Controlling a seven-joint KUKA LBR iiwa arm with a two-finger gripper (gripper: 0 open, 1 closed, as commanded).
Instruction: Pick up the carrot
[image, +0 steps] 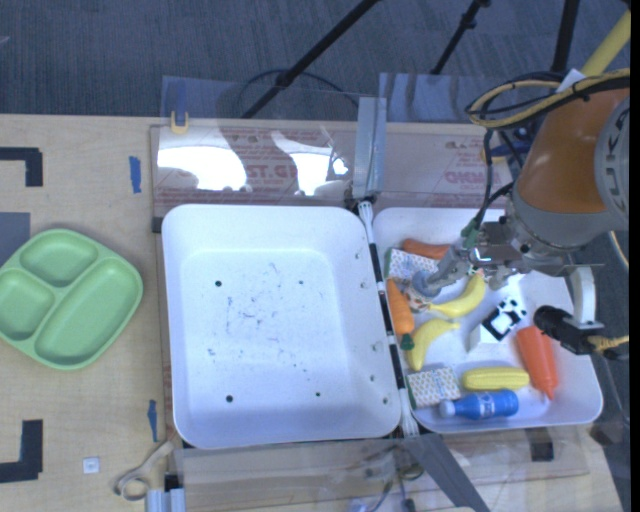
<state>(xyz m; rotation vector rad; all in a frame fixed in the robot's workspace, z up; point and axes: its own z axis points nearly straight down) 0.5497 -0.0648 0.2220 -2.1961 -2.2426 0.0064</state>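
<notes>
I'm hovering low in the right bin (590, 395), my gripper (440, 277) over the bananas (452, 305); how wide my jaws stand, I can't tell. One carrot (538, 360) lies by the right wall, another (400, 308) against the left. The left bin (190, 250) offers open floor.

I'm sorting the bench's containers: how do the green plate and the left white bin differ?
The green plate is split into three compartments; the left white bin is one open basin. The plate is smaller and rounded, the bin larger and squarish. The plate lies on the wooden bench left of the bin. Both are shallow.
</notes>
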